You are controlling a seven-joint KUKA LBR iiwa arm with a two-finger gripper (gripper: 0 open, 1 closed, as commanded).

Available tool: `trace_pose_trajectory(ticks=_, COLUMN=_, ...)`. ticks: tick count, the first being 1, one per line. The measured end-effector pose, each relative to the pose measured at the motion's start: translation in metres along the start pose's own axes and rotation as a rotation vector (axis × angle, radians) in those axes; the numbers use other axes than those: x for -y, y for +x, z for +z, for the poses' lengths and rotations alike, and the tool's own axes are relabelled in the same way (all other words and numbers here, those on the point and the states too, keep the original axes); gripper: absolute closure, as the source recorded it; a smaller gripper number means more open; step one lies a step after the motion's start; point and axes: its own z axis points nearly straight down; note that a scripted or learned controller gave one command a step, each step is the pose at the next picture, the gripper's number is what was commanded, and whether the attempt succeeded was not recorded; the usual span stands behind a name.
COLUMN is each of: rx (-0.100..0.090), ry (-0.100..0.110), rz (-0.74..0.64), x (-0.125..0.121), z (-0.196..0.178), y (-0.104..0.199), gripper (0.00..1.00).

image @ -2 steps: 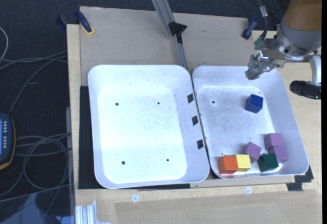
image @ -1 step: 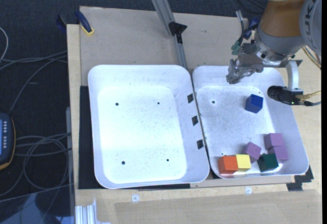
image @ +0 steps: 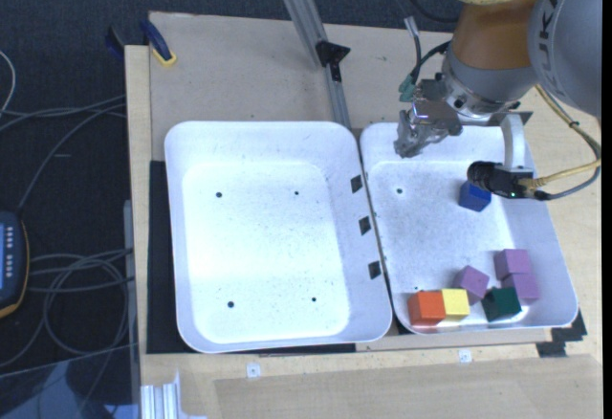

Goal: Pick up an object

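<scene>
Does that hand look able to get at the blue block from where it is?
Probably yes. The blue block lies alone in the right bin, apart from the other blocks, with nothing over it, and the hand is just to its upper left.

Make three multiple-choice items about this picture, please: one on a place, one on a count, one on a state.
1. Where does the small blue block lie?
A. in the left shallow white bin
B. in the right shallow white bin
C. on the bare bench

2. How many purple blocks lie in the right bin?
A. one
B. three
C. five

3. How does the tool stand to the blue block?
A. apart from it, above the bin's far-left part
B. pressed on top of it
C. lifting it over the left bin

Key: 1 B, the block rests on the right bin's floor near its far side. 2 B, three purple blocks sit among the near-right cluster. 3 A, white bin floor shows between tool and block.
</scene>
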Motion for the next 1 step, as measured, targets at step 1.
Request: trace_pose_trajectory(ticks=1, rx=0.0, ry=0.0, rz=0.0, x=0.0069, z=-0.006, y=0.056, gripper=1.0)
